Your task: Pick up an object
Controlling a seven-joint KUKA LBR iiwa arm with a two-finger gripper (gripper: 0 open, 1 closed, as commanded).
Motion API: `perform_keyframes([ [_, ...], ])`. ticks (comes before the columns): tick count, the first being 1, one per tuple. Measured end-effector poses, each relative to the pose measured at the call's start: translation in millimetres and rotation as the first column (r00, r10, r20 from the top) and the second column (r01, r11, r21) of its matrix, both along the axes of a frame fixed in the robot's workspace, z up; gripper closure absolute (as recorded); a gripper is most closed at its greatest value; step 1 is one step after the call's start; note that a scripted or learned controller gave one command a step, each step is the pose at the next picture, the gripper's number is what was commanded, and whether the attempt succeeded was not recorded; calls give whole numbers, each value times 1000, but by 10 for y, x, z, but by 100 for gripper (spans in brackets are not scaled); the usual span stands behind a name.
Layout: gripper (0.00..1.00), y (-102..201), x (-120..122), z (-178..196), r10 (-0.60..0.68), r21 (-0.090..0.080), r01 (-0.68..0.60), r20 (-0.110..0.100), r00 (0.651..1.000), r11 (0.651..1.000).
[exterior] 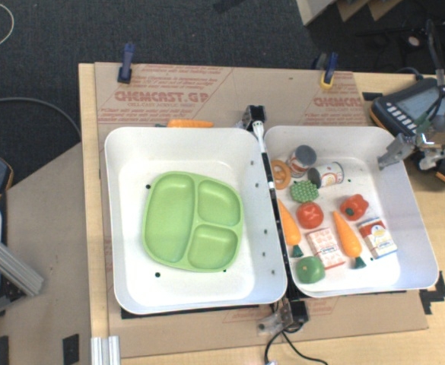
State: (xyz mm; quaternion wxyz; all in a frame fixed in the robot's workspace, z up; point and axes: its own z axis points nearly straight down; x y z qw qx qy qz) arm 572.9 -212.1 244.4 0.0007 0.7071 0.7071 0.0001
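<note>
Toy foods [325, 223] cluster mid right bin [416, 226], its rim strips bare

Green divided plate [192, 221] in left bin [123, 204]; blue clamp [125, 61] at bench edge.

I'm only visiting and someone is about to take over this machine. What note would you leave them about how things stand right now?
Gripper: at the right bin's far right corner, above the rim; whether it is open or shut cannot be told, and nothing shows in it.
Things: toy food all in the right bin, including a tomato, two carrots, a red pepper and a green apple.
Left bin: holds a green divided plate.
Done: nothing picked up.
Left: go down on one object, grasp it, lift.
</note>
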Motion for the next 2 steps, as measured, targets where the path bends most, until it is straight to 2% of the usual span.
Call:
perform_keyframes([
  [1,0,-112,-552,-1270,-3,7,3,-16,1000,1000],
  [2,100,-122,-494,-1086,-1,-1,1,2,1000,1000],
])
